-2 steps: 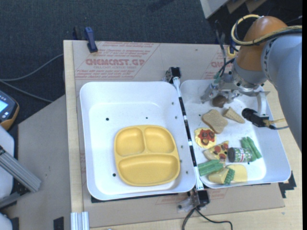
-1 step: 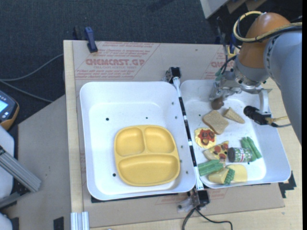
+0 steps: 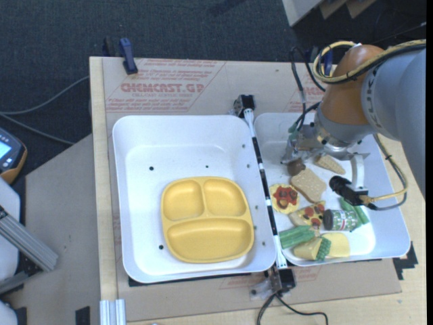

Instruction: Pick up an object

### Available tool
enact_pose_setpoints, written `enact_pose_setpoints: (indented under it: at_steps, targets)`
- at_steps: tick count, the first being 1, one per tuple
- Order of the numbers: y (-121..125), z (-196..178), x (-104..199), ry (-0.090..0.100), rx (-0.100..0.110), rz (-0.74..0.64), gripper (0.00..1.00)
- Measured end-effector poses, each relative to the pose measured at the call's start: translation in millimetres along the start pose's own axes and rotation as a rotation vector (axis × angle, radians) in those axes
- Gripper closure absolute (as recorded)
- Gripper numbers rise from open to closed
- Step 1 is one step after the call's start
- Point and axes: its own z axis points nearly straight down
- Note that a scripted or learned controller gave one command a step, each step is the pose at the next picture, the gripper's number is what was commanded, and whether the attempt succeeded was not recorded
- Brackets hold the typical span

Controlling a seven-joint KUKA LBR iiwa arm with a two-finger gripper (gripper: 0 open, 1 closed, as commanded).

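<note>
Camera view | left bin [image 3: 135, 141]: yellow tray [image 3: 205, 219] | right bin [image 3: 392, 239]: toy food | jaws [image 3: 295, 156]: state cannot tell

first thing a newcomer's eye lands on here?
Probably the yellow three-compartment plastic tray, lying alone in the left white bin. Next, the grey arm with its orange band, its gripper down in the right white bin above a cluster of small toy food pieces.
</note>
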Motion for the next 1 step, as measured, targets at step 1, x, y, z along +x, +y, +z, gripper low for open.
enact_pose_setpoints:
  at_steps: [1]
  targets:
    - [-79.0,-100.7,49.4,0.006,0.013,-0.003,1.00]
